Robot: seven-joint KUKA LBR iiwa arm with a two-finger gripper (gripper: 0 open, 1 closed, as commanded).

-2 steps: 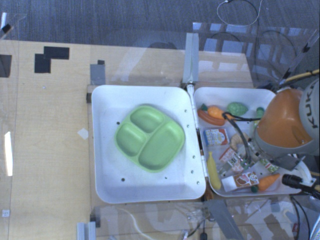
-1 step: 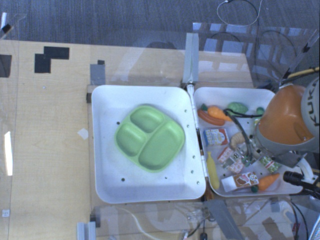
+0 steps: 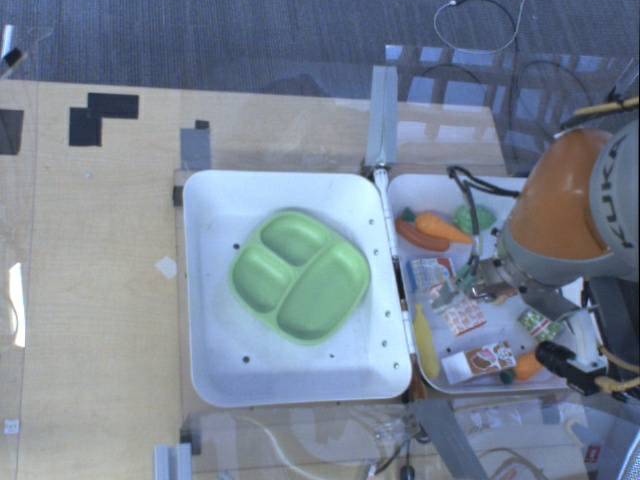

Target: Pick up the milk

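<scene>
The milk looks to be the small white and blue carton (image 3: 430,273) lying in the right bin (image 3: 425,193), near its left wall. My gripper (image 3: 480,284) hangs low over the middle of that bin, just right of the carton and above a red-patterned white carton (image 3: 464,319). The grey and orange wrist (image 3: 560,208) covers the bin's right side. I see nothing between the gripper and the milk carton.
Also in the right bin are a carrot (image 3: 443,228), a red sausage (image 3: 420,238), a green item (image 3: 476,218), a yellow banana (image 3: 425,340) and a brown and white carton (image 3: 482,360). The left bin (image 3: 205,298) holds a green divided plate (image 3: 300,276).
</scene>
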